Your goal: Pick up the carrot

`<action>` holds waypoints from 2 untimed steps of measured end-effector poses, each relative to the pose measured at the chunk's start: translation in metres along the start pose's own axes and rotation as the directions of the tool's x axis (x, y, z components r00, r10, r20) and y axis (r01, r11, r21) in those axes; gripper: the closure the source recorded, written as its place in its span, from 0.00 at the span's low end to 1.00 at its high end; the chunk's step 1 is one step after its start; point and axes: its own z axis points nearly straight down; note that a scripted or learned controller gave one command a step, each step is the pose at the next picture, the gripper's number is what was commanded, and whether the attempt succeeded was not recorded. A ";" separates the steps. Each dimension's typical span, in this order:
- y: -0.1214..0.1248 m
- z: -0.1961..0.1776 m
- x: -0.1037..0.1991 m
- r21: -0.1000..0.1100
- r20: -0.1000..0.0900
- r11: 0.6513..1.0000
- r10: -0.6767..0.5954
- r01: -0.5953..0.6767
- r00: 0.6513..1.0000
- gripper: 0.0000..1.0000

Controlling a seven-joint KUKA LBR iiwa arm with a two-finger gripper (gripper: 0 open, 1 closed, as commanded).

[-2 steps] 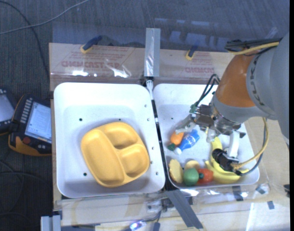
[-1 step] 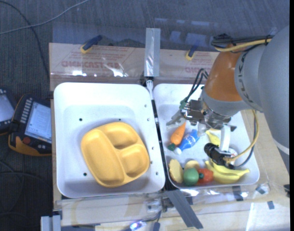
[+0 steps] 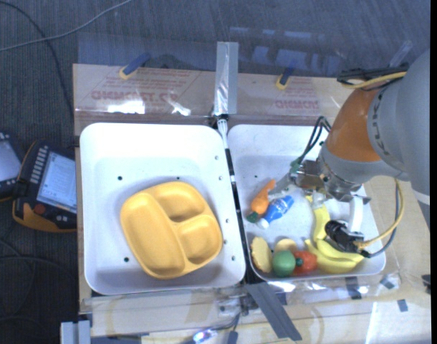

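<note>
- Carrot [image 3: 261, 198]: small, orange, lying at a slant in the right bin [image 3: 240, 192], close against that bin's left wall, upper tip towards the bin's middle.
- Neighbours: blue-and-white bottle [image 3: 276, 210] touching or just beside the carrot's right flank; tan slice [image 3: 260, 250] and green fruit [image 3: 283, 262] nearer the front wall; red item [image 3: 305, 261] beside the green fruit; banana [image 3: 327, 248] curving along the front right.
- Left bin [image 3: 104, 156]: holding a yellow divided plate [image 3: 172, 226]; no part in this step.
- Step in hand, as judged: approach, with the carrot not yet grasped.
- Advice for a clean grasp: shift left and slightly forward until centred over the carrot's middle; turn the wrist to close across the short axis, not along the length; descend straight down, clear of the bin wall on one side and the bottle on the other; close only once low enough to catch the body rather than the tapered tip.
- Risk, as judged: bottle nudged or pinched along with the carrot, given the tight spacing.
- Arm pose: reaching in from the right, orange band [image 3: 354, 131] over the bin's rear right, wrist bent downwards.
- Gripper [image 3: 324, 183]: right of the carrot and apart from it, above the bin floor; open or closed cannot be told; nothing seen held.
</note>
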 end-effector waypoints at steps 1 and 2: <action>0.041 0.038 0.026 -0.013 -0.003 0.997 0.073 -0.073 0.997 0.00; -0.004 0.037 0.015 -0.023 0.004 0.965 -0.262 0.262 0.965 0.00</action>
